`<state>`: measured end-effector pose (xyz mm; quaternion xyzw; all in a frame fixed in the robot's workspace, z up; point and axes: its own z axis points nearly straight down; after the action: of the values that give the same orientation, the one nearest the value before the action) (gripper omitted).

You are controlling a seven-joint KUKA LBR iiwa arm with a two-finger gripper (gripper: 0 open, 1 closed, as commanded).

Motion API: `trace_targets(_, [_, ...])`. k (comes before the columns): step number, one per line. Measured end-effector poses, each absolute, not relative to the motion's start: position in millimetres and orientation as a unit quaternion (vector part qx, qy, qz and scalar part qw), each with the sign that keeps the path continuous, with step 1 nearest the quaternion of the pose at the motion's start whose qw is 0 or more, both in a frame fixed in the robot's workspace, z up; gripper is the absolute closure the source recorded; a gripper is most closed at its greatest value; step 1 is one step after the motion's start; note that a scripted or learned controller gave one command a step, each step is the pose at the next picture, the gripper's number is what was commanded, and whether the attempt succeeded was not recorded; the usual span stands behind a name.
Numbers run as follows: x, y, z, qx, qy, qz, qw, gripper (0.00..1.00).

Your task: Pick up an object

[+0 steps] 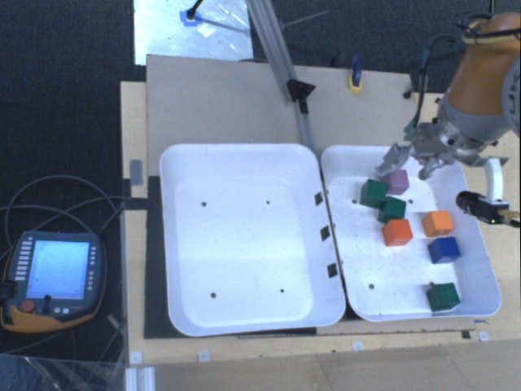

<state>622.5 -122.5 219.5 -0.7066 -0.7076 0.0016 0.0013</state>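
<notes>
The right bin (480, 300) holds several small blocks. A purple block (398, 181) lies at its far side, touching a green block (374, 192). A second green block (392, 208) sits just in front, then a red-orange block (397, 232), an orange block (438, 222), a blue block (444, 249) and a third green block (443, 296) near the front edge. My gripper (408, 166) hangs over the bin's far edge, just behind the purple block. It is open and I see nothing between its fingers.
The left bin (175, 218) stands beside the right one. A slanted metal pole (277, 47) crosses the back of the bench. A teach pendant (50, 277) lies off the bench at the left. A black attachment (480, 206) sticks out at the bin's right rim.
</notes>
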Motion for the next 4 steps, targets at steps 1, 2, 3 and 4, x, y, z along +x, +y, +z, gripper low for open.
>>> trace_targets(1, [629.3, -114.9, 168.3, -0.706, -0.709, 0.0009, 0.001, 0.0])
trace_targets(2, [638.5, -112.0, 119.9, -0.705, -0.709, 0.0007, 0.001, 0.0])
trace_targets(3, [640.0, -112.5, 134.0, -0.705, -0.709, -0.0012, -0.001, 1.0])
trace_targets(4, [644.6, -112.9, 198.7, -0.705, -0.709, -0.0024, -0.003, 1.0])
